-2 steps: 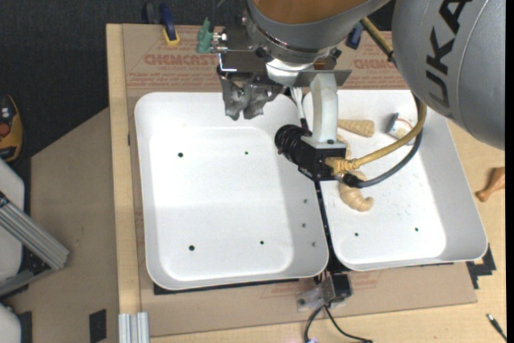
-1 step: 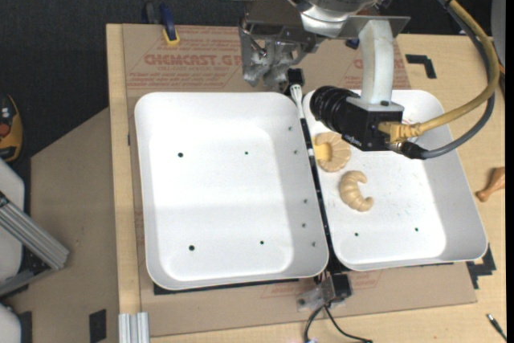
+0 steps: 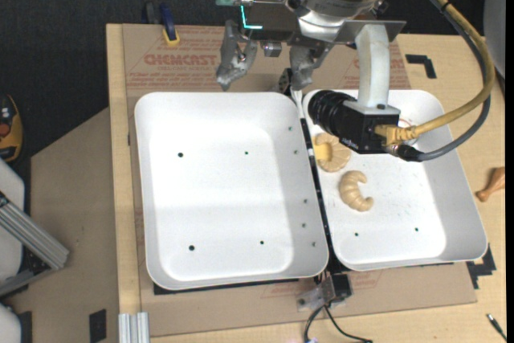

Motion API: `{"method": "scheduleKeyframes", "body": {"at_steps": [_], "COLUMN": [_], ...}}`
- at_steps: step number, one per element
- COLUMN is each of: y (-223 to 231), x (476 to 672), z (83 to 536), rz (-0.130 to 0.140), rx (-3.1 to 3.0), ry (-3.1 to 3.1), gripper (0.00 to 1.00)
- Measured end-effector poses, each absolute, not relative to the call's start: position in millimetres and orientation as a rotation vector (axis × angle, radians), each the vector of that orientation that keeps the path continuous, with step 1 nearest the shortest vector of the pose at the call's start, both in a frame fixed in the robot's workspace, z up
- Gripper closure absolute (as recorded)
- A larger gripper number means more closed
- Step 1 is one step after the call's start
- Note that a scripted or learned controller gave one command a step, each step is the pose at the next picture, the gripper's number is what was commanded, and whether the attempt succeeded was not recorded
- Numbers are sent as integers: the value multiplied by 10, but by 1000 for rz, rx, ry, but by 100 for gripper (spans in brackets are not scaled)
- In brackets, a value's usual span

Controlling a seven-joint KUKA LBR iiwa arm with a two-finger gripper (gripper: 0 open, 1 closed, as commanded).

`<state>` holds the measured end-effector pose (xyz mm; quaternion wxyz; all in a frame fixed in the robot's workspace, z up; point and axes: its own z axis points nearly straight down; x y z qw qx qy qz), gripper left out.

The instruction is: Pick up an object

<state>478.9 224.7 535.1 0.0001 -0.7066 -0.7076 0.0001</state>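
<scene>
The fingers (image 3: pixel 265 68) hung released and empty above the far rim of the left bin (image 3: pixel 161 197), at about twelve o'clock. The croissant (image 3: pixel 356 192) lay in the right bin (image 3: pixel 450 229), toward four o'clock from them and well apart, with a second pastry (image 3: pixel 331 153) beside it. A good pick probably meant centring over the croissant and straddling its narrow width before descending.

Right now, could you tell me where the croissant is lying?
The croissant lies in the right bin, near its left wall, just below a paler pastry and the black camera unit.
</scene>
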Motion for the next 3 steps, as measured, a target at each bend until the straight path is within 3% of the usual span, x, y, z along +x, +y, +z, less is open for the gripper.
{"method": "scheduleKeyframes", "body": {"at_steps": [1, 2, 3], "y": [2256, 2256, 2265], "x": [4791, 4791, 4793], "z": [5461, 5455, 5565], "rz": [-6, -3, -10], "rx": [-2219, -2219, -2218], "ry": [-2226, -2226, -2229], "gripper": [100, 0, 100]}}
